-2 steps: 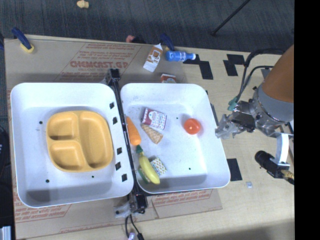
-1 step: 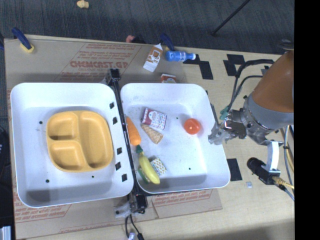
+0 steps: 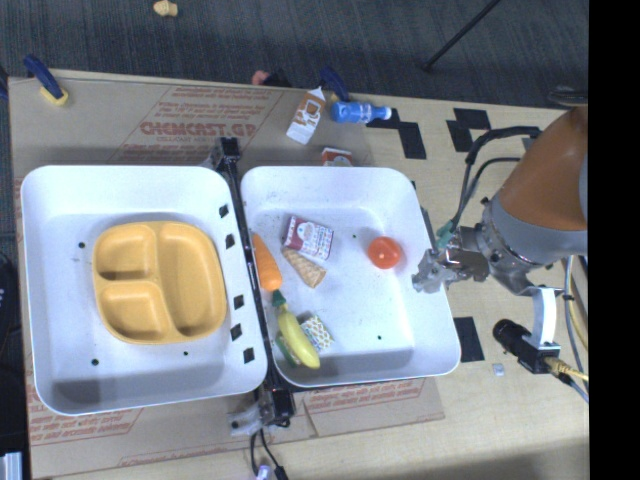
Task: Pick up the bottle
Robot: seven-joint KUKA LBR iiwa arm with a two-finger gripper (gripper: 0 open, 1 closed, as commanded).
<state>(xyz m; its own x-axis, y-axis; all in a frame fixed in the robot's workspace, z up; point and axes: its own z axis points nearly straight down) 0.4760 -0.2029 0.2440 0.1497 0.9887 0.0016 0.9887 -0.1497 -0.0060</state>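
Note:
A small blue bottle lies on its side on the bench, behind the back rim of the right bin and outside it. My gripper hangs over that bin's right rim, well in front of the bottle and to its right. Nothing shows in its grasp. The grey and orange arm reaches in from the right.
The right bin holds a red-and-white carton, a cracker, a tomato, a carrot, a banana and a small packet. A yellow divided plate sits in the left bin. A small carton lies beside the bottle.

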